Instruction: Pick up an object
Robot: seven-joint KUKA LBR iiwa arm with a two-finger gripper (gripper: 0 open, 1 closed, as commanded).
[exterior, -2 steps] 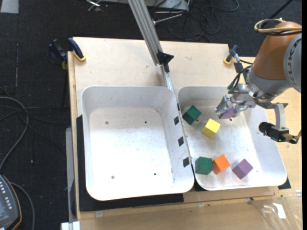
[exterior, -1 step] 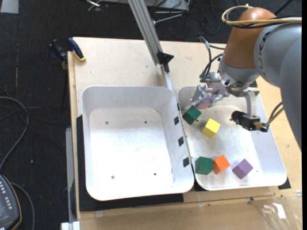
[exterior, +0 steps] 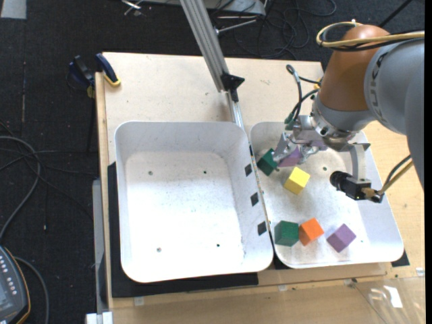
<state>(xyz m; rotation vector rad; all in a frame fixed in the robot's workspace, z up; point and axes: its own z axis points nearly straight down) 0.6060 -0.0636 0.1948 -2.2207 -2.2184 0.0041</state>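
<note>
Dark carpet (exterior: 40,39) lies all around, with black cables (exterior: 20,160) curling over it. On it stands a light wooden worktop (exterior: 169,86). A blue and yellow clamp (exterior: 94,69) sits at its far left corner. A long silver bar (exterior: 202,32) slants down across the worktop toward the place where the two bins meet.

Two white bins sit side by side on the worktop. The left bin (exterior: 135,140) is big, with tiny dark specks on its floor. The right bin (exterior: 388,231) has blocks in it.

The grey arm (exterior: 398,79) comes in from the right. Its orange band (exterior: 347,59) bends down over the far part of the right bin. The jaws (exterior: 289,152) are low in that bin, close to its left wall. A pale purple block (exterior: 291,156) is right at the jaws and a dark green block (exterior: 267,162) is just beside them. I cannot tell if the jaws are apart or together, or if they hold a block.

A yellow block (exterior: 297,180) lies just below the jaws. Near the front edge sit a green block (exterior: 287,233), an orange block (exterior: 311,231) touching it, and a purple block (exterior: 341,237) a little apart.
</note>
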